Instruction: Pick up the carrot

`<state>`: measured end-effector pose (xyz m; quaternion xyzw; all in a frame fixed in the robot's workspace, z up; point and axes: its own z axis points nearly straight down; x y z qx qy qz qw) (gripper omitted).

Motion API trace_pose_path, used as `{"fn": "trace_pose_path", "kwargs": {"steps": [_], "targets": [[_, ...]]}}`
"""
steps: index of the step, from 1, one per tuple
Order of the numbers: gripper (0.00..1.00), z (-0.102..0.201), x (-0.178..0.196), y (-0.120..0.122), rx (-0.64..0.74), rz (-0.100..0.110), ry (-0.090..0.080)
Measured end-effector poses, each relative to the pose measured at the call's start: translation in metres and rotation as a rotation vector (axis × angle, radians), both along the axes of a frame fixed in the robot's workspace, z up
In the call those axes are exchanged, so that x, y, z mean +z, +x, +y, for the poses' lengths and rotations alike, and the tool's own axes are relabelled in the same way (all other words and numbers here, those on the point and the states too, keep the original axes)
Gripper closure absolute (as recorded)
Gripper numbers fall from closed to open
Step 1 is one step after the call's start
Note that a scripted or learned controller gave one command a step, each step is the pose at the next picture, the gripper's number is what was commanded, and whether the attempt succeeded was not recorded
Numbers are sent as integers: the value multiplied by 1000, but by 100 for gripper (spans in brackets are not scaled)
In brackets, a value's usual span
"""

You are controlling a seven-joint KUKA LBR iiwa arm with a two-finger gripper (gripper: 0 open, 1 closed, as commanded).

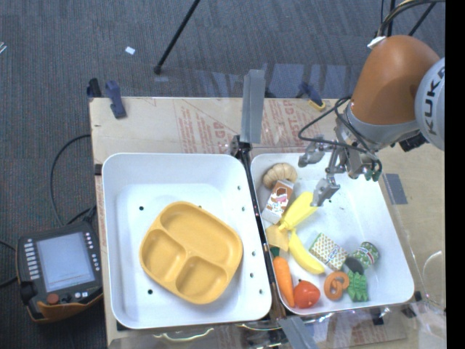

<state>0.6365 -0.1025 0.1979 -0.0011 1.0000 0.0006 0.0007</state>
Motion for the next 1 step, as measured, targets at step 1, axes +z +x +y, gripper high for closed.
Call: {"fn": "trace_pose_path", "kwargs": {"steps": [1], "targets": [[0,68,64,10,-66,-8,2]]}}
